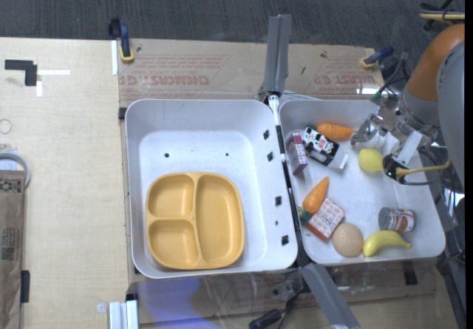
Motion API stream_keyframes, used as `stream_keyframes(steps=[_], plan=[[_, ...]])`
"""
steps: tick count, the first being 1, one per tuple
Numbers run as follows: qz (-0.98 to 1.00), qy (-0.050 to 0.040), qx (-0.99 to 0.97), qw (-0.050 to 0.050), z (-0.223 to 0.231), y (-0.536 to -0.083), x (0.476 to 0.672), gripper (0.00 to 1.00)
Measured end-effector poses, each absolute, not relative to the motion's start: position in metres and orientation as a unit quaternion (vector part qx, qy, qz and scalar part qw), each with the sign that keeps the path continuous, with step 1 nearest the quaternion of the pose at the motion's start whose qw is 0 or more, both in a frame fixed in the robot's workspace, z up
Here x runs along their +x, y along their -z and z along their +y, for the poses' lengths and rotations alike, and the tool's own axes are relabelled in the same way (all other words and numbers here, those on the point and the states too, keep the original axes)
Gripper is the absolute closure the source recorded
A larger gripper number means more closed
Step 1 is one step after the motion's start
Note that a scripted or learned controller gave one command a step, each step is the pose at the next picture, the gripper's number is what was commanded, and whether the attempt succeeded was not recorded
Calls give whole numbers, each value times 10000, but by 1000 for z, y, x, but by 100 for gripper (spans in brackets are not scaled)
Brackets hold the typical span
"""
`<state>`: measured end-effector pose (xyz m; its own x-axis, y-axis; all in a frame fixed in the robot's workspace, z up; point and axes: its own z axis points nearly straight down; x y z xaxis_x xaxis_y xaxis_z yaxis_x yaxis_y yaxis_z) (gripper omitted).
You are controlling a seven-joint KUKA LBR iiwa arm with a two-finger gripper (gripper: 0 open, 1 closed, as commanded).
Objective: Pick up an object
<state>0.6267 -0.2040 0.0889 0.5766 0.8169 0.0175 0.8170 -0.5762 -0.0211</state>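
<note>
Metal two-finger gripper (378, 144) hovers beside round yellow lemon (371, 160); finger state indeterminate. Recommend centring over it before descending.

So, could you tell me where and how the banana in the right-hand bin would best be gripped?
Probably across the middle of the banana, coming straight down from above. It lies flat by the near wall of the right bin, curved, with its long axis roughly left to right, so fingers closing front to back would span its narrow width. The can sits close behind, leaving little room.
</note>
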Motion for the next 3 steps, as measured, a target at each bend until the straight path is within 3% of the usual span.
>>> stream_keyframes(steps=[1, 2, 3], plan=[[-4616, -21, -8870, 136, -207, -95, 625, 100], [-4627, -4, -8864, 159, -203, -95, 626, 0], [-3786, -31, -9256, 11, -165, -165, 620, 0]])
